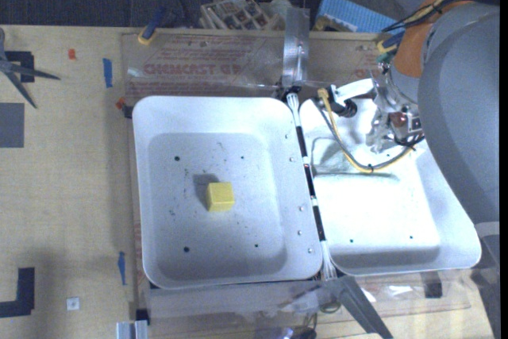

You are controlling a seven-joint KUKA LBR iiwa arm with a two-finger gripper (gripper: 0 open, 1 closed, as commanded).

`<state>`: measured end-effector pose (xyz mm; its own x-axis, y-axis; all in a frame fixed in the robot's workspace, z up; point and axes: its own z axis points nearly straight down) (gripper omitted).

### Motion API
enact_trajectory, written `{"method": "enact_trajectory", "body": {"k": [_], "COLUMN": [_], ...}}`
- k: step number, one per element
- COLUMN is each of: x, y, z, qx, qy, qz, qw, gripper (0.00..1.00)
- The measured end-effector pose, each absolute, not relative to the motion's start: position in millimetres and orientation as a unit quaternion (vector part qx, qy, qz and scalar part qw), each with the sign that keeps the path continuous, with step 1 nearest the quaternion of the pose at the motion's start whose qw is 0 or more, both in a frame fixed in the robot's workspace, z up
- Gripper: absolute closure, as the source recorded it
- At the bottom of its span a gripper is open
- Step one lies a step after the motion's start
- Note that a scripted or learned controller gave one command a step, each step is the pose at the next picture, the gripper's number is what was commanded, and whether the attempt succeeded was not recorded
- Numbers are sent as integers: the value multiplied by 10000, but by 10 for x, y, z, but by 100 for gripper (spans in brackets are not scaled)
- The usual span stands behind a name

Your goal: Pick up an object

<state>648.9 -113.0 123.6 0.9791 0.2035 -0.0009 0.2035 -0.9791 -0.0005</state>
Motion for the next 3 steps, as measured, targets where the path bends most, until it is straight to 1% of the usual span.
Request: {"method": "enact_trajectory", "body": {"k": [1,2,3], "x": [6496,6269,6616], "y": [-1118,-1339,-1303], "z": [1341,1453,1440], "qx": [-9946,-9949,-9946], "qy": [-1036,-1007,-1034], "qz": [4,20,0], "qw": [3,13,3], "gripper": [100,100,100]}}
